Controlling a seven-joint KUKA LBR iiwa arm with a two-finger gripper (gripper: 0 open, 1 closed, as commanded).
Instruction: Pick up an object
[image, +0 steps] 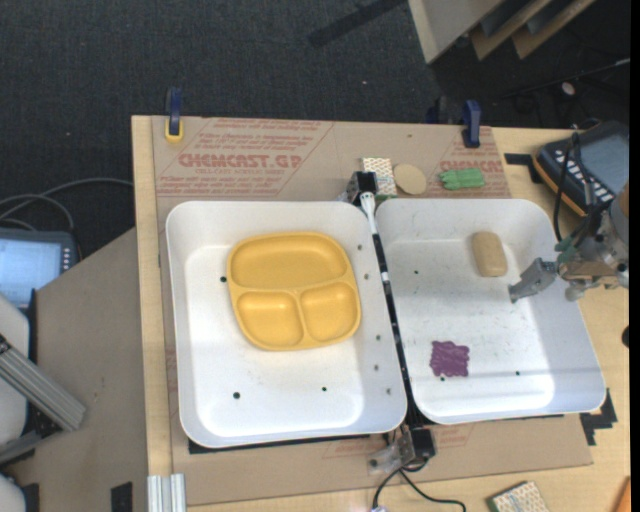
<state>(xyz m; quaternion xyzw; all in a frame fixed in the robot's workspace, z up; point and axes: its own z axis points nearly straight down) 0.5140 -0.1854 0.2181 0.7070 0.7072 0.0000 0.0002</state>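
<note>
A tan oblong block lies in the right bin, near its back. A flat purple piece rests toward that bin's front middle. My gripper reaches in over the bin's right rim and hangs low over the floor, right of and slightly nearer than the tan block. It is well apart from the purple piece. Nothing shows in its grasp. A yellow divided plate sits in the left bin.
Behind the bins on the cardboard-covered bench lie a round tan disc and a small green piece. Blue clamps hold the board's back edge. A raised ridge separates the bins.
</note>
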